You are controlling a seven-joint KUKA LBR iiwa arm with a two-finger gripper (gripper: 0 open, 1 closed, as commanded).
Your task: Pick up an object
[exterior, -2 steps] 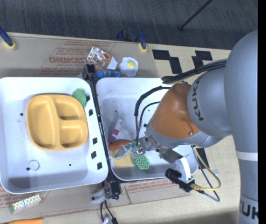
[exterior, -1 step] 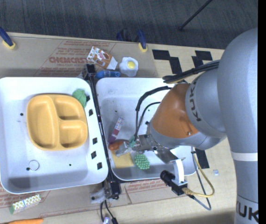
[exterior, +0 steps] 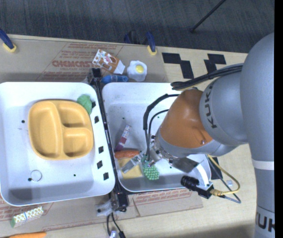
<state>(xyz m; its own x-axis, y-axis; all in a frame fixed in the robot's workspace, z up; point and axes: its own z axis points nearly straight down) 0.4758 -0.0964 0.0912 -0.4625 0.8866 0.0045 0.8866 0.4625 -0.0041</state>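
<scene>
The arm's orange wrist (exterior: 186, 123) hangs low over the right bin (exterior: 131, 95), covering much of its right half. My gripper (exterior: 148, 163) is down at the bin's front, among a small heap of objects. A green knobbly object (exterior: 151, 172) lies right at the fingertips, beside a yellow piece (exterior: 135, 171) and an orange carrot-like item (exterior: 126, 153). A small pink and white packet (exterior: 125, 133) lies further back in the same bin. Whether anything sits between the fingers is hidden by the wrist.
The left bin (exterior: 7, 148) holds a yellow divided tray (exterior: 61, 129) with a green object (exterior: 85, 102) at its far right corner. Behind the bins lie a snack packet (exterior: 104, 59), a blue item (exterior: 114, 78) and a yellow-white toy (exterior: 137, 70). A wrapped candy (exterior: 27, 215) lies in front.
</scene>
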